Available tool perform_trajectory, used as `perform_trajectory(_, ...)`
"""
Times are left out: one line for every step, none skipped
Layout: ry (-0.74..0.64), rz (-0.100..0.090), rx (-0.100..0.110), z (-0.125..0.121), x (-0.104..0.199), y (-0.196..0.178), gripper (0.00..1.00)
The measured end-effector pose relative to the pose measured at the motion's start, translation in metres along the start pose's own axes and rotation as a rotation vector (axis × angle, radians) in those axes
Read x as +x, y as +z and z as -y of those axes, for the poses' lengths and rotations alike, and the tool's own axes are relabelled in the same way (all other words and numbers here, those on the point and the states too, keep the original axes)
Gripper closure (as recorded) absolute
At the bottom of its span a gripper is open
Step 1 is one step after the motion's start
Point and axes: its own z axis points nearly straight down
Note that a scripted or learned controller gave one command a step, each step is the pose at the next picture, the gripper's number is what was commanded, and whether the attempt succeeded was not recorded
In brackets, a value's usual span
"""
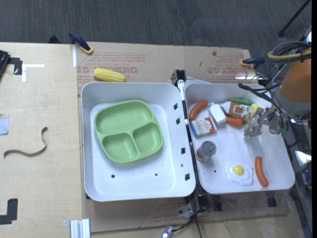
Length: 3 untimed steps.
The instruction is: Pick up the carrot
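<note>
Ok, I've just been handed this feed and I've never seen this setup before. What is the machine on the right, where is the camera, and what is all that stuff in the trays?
You are looking down at a slant from one fixed camera above a bench. The machine is a robot arm, grey with an orange band, reaching in from the right. Its gripper hangs over the right bin; I cannot tell whether it is open or shut, and nothing shows as held.

Two shallow white bins sit side by side. The left bin holds a green divided plate. The right bin holds toy food: a carrot just left of the gripper, a sausage, another sausage, a fried egg, a small can and a small carton.

A corn cob lies on the bench behind the left bin.
</note>
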Motion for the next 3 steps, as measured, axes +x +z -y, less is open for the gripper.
perform_trajectory(0.0,-0.003,-0.002,-0.001,0.001,0.0,0.0)
perform_trajectory(-0.123,-0.005,-0.001,-0.034,0.066,0.001,0.0)
perform_trajectory(-0.038,-0.001,-0.001,-0.006,-0.015,-0.008,0.0)
